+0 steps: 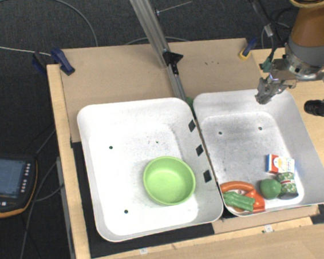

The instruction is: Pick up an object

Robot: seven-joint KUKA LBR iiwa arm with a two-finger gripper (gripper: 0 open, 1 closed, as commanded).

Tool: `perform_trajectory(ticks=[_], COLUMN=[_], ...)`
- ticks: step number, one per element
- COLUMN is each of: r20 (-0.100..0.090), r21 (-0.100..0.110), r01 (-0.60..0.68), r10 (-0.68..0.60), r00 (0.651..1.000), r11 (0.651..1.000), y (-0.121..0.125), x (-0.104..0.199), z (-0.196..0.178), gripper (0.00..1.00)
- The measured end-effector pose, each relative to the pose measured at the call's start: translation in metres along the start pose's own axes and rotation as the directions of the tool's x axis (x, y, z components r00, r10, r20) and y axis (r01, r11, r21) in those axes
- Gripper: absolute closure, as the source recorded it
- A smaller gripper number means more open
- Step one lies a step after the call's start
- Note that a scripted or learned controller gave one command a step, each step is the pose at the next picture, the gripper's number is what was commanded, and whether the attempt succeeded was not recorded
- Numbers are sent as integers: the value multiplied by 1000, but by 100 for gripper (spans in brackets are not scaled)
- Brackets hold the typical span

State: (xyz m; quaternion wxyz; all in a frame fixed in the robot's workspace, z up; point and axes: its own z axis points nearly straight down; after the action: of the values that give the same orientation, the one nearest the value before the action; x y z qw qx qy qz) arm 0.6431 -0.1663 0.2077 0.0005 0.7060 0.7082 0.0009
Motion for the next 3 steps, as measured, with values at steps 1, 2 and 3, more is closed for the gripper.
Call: perform_trajectory(ticks=[1,2,3], r20=[-1,0,-1], r21=[1,1,2], r01=[1,1,2], r10=[-1,-1,-2], r00=[1000,1000,1000], r11=[1000,1000,1000], y=[-15,-23,-35], x=[55,96,150], z=[4,0,4], gripper=[100,100,100])
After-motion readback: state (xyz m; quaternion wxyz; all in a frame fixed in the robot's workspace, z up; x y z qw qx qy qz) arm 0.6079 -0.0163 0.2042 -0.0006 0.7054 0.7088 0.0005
